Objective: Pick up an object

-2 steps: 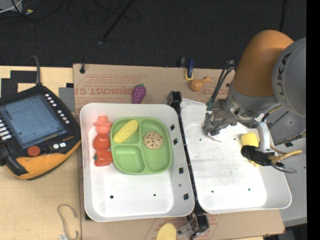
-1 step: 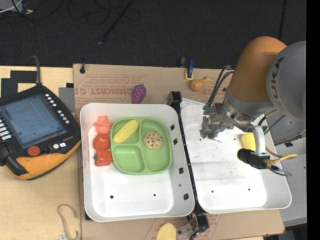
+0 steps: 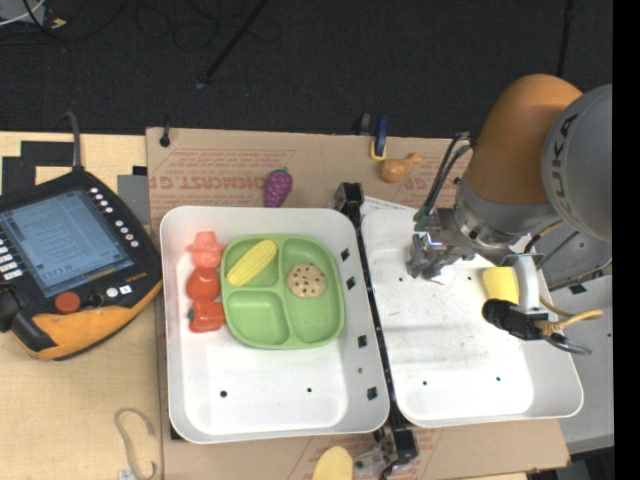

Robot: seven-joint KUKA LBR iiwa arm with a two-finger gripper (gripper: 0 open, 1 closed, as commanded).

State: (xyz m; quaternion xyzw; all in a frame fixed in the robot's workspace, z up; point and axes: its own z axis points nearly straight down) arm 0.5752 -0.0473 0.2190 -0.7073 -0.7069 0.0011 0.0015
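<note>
The grey KUKA arm (image 3: pixel 530 158) with its orange band is reaching in well to the right of the green divided plate (image 3: pixel 265 323), the fixed mark for everything here. A brown cardboard sheet (image 3: pixel 220 168) is lying under that plate and spreading beyond it on all sides. The left white bin (image 3: pixel 260 398) is holding the plate, and the right white bin (image 3: pixel 470 388) is sitting just to the plate's right. A teach pendant (image 3: pixel 65 248) is resting well left of the plate, outside the bins. A red toy figure (image 3: pixel 204 288) is lying against the plate's left edge. The gripper (image 3: pixel 428 263) is hanging over the right bin, right of the plate; whether it is released or clenched cannot be told, and nothing is showing in its grasp. A yellow corn cob (image 3: pixel 250 261) is lying in the plate's upper left compartment. The yellow block (image 3: pixel 500 283), plain bright yellow with soft corners and its right side partly covered, is sitting further right of the plate, just beyond the gripper and apart from it. A speckled cookie (image 3: pixel 305 281) is lying in the plate's upper right compartment. A purple grape bunch (image 3: pixel 278 186) is lying on the cardboard just above the plate.
</note>
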